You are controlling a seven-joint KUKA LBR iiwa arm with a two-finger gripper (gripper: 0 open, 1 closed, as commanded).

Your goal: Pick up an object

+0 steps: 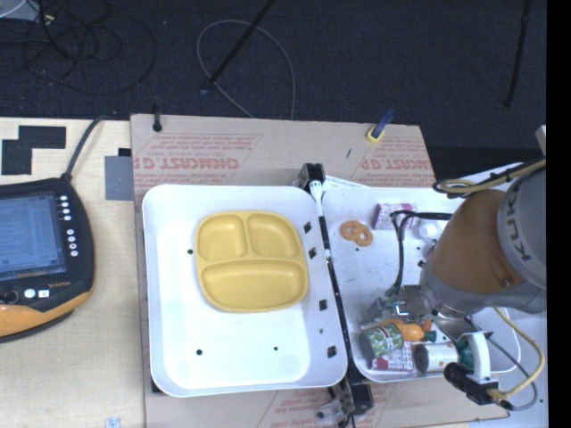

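Note:
My gripper (399, 307) reaches down into the near part of the right bin (375, 266), below the grey and orange wrist. Just beneath it lie a small orange piece (411, 332), a green and red packet (385, 344) and a white bottle (437, 357) on its side. A brown pretzel (355, 233) rests at the far left of that bin, apart from the gripper. Next to the pretzel sits a small pink and white packet (390, 215). The arm hides much of the bin's right half.
The left bin (169, 328) holds a yellow divided plate (252, 260). A black divider rail (326, 266) runs between the bins. A teach pendant (40, 248) lies on the bench at the left.

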